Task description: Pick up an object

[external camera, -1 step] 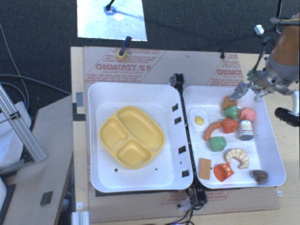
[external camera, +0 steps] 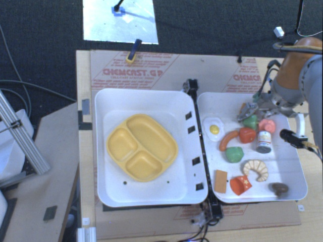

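Observation:
My gripper (external camera: pixel 251 111) hangs low over the back of the right bin (external camera: pixel 298 173), just above a green toy vegetable (external camera: pixel 250 121). Close around it lie a red toy (external camera: pixel 247 134), a pink toy (external camera: pixel 267 126) and a small can (external camera: pixel 264 142). Farther forward in the same bin are a fried egg (external camera: pixel 213 128), a sausage (external camera: pixel 228 139), a green ball (external camera: pixel 234 154), a croissant (external camera: pixel 256 169), an orange block (external camera: pixel 220 180), a red pepper piece (external camera: pixel 240 185) and a brown lump (external camera: pixel 278 188). I see nothing lifted off the bin floor.
The left bin (external camera: pixel 108 110) holds a yellow divided tray (external camera: pixel 142 146). A black divider (external camera: pixel 198 135) runs between the bins. The arm's grey and orange wrist (external camera: pixel 295 74) stands over the right bin's back right corner.

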Tool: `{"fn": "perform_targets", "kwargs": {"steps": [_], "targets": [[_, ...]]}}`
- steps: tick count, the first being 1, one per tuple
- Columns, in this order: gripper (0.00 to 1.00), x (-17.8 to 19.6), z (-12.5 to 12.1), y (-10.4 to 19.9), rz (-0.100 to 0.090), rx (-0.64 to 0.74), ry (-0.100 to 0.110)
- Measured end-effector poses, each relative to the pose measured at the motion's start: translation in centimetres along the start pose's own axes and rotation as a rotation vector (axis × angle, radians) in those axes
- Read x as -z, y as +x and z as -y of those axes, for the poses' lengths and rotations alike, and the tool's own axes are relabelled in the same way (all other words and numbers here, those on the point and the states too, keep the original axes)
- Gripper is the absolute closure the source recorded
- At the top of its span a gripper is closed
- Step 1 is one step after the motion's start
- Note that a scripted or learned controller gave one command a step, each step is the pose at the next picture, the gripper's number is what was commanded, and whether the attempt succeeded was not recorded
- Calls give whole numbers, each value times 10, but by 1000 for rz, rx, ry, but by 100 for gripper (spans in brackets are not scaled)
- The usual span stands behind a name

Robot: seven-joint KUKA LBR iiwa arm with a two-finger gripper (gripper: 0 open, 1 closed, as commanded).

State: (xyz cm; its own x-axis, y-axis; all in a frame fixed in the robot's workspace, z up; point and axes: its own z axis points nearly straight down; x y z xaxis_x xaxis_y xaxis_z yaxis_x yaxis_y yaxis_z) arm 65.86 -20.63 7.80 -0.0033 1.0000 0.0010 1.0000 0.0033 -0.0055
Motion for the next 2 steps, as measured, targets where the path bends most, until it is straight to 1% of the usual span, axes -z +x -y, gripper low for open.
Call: {"fn": "perform_targets", "kwargs": {"steps": [1, 2], "targets": [[100, 18, -3, 0, 4, 4, -10], [100, 98, 45, 3, 2, -4, -10]]}}
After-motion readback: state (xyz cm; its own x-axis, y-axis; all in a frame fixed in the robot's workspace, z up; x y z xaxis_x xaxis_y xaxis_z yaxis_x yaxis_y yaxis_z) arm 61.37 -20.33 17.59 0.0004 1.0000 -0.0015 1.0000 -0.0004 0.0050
